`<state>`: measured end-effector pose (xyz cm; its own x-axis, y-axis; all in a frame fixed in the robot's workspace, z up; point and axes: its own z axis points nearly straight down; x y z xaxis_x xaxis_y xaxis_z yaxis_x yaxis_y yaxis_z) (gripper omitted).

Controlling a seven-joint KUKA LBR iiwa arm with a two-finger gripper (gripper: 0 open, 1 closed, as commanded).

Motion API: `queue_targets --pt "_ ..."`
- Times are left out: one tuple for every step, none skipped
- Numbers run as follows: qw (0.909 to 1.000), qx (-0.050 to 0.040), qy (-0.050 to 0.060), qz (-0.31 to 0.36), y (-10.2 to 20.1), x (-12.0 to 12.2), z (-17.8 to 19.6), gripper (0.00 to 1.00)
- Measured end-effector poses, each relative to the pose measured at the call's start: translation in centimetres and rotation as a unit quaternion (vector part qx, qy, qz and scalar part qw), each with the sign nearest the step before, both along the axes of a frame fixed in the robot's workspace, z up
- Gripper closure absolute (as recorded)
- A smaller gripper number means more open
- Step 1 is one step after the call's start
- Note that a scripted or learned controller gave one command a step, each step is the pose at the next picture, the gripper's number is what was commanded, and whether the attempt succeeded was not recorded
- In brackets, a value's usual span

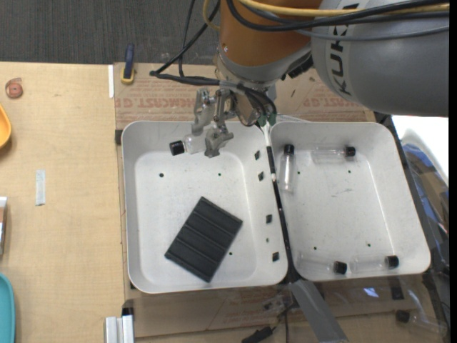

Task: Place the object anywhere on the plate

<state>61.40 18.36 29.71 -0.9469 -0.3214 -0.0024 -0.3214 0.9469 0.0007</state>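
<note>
Black ribbed slab lies tilted in the left bin. We see the pincer hanging above that bin's far edge, holding nothing; we cannot tell its fingers' spread.

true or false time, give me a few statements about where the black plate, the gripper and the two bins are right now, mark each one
1. The black ribbed plate lies in the left bin. True.
2. The gripper hangs over the right bin. False: it is over the far part of the left bin.
3. The plate lies directly beneath the gripper. False: the plate is toward the bin's near side, apart from the gripper.
4. The arm's orange band sits above the gripper. True.
5. A clear tube-like item lies in the right bin near the divider. True.
</note>
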Motion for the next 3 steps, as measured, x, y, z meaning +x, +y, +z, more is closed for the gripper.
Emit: queue_targets --pt "0.9846 0.0004 -0.001 0.175 2.0 4.6 -1.1 1.0" --pt "0.9449 0.0001 -0.001 0.327 2.2 -1.4 4.9 1.0" --pt "0.883 0.0003 0.0 0.469 3.6 1.7 -0.9 1.0"
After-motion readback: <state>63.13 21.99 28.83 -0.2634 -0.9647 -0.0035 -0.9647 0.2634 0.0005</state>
